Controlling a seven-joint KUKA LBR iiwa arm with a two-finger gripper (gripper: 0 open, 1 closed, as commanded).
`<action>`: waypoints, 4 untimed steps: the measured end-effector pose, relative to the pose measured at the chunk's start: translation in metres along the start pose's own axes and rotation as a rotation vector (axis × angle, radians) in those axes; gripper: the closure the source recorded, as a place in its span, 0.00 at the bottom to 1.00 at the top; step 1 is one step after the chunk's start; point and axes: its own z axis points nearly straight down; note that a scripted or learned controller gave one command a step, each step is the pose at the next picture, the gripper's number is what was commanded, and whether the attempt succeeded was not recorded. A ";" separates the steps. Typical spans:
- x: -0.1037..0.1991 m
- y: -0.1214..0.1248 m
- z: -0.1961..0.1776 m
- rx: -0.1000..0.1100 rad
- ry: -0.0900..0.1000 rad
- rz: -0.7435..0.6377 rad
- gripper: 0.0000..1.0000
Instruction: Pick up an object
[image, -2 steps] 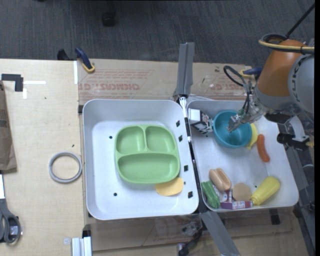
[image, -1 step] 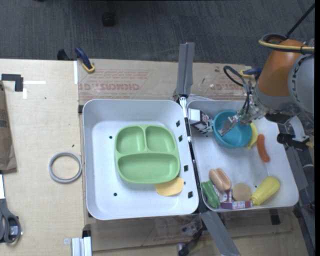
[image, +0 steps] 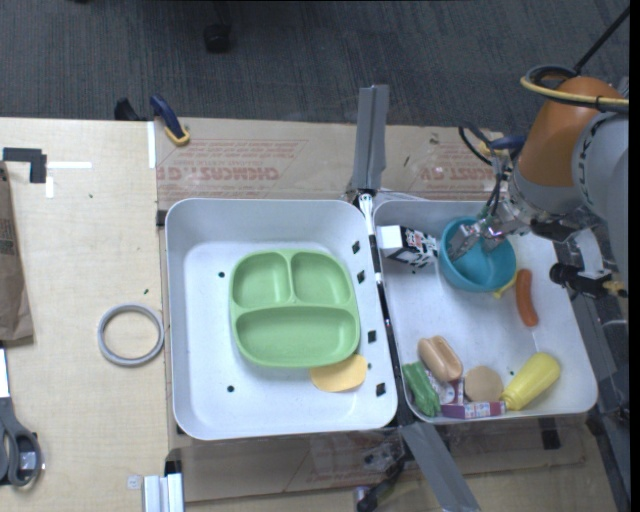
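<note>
End effector (image: 487, 233) over blue bowl (image: 480, 265).

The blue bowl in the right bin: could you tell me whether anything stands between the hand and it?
Nothing visible does. The hand hangs directly over the blue bowl at its rim. The black-and-white box lies to the bowl's left and the orange sausage to its right, both clear of the hand.

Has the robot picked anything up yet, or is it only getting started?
Nothing looks lifted yet. The pincer is down at the blue bowl in the right bin; I can't tell whether it grips it. The toy hot dog, yellow bottle and orange sausage lie untouched. Gripping and lifting remain.
</note>
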 end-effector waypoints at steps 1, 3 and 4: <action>-0.001 0.002 -0.010 -0.007 -0.006 -0.003 1.00; 0.057 -0.048 -0.093 -0.002 -0.001 0.405 0.00; -0.001 -0.012 -0.014 -0.004 0.000 0.275 0.00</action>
